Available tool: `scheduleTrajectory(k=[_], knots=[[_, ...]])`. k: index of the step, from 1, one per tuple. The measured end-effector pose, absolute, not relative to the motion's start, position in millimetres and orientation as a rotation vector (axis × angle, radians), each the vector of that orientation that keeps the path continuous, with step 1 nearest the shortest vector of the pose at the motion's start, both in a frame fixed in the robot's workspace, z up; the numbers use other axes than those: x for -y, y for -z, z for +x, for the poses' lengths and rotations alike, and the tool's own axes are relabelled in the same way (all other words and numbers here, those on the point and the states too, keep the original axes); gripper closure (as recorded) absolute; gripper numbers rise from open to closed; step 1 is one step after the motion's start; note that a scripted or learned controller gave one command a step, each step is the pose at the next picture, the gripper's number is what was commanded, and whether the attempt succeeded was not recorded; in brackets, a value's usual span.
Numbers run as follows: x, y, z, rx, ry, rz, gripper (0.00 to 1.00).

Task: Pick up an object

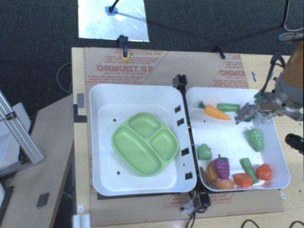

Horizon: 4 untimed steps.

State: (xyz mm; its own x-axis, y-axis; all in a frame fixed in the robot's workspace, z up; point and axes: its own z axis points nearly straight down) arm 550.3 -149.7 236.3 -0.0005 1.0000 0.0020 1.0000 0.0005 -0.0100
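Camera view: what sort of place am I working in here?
Probably a robotics lab test bench, not a kitchen. Two shallow white plastic bins sit side by side on a board, the right one holds plastic toy food like an orange carrot, and the grey arm's two-finger gripper hovers there.

toy carrot (217,112) | orange w/ green top | flat, rt bin far end, beside green pod (229,107)

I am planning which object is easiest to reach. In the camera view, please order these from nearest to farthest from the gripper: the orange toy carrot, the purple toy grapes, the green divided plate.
1. Orange toy carrot, just left of the gripper in the right bin.
2. Purple toy grapes, at that bin's front edge.
3. Green divided plate, in the left bin.
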Motion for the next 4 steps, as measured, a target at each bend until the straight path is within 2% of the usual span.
scheduleTrajectory(k=[1, 3, 4], knots=[[149.4, -242.1, 552.7, 2.226, 0.001, -2.218, 0.0], [142.9, -120.3, 554.0, 2.222, 0.0, -2.219, 0.0], [142.4, -83.4, 554.7, 2.222, 0.001, -2.22, 0.0]])
